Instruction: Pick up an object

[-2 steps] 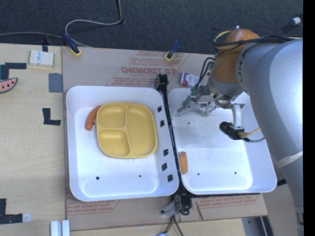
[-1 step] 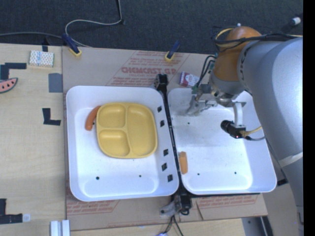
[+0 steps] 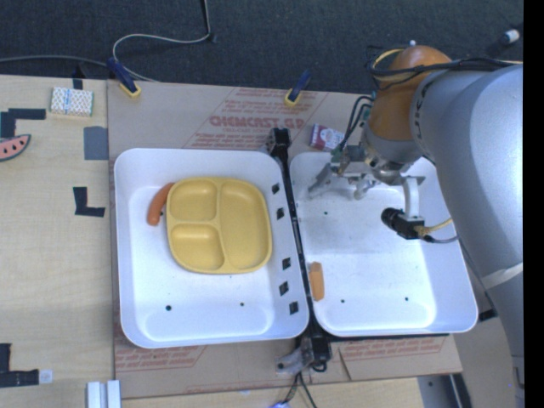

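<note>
Carrot (image 3: pixel 316 280) lies in right bin (image 3: pixel 442 313); end effector (image 3: pixel 340 175) above, spread open, empty. Cardboard (image 3: pixel 255 121) reads "CHEMCAST".

Glossy yellow plastic plate (image 3: pixel 219 225), smooth white bins (image 3: pixel 136 228)

A robotics lab: grey robot arm (image 3: pixel 476 143) over two white bins (image 3: pixel 136 253) clamped to a cardboard-covered desk (image 3: pixel 238 117), loose cables (image 3: pixel 161 36)

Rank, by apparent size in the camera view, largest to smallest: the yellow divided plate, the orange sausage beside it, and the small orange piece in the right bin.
1. Yellow divided plate
2. Orange sausage
3. Small orange piece, only slightly smaller than the sausage.
</note>
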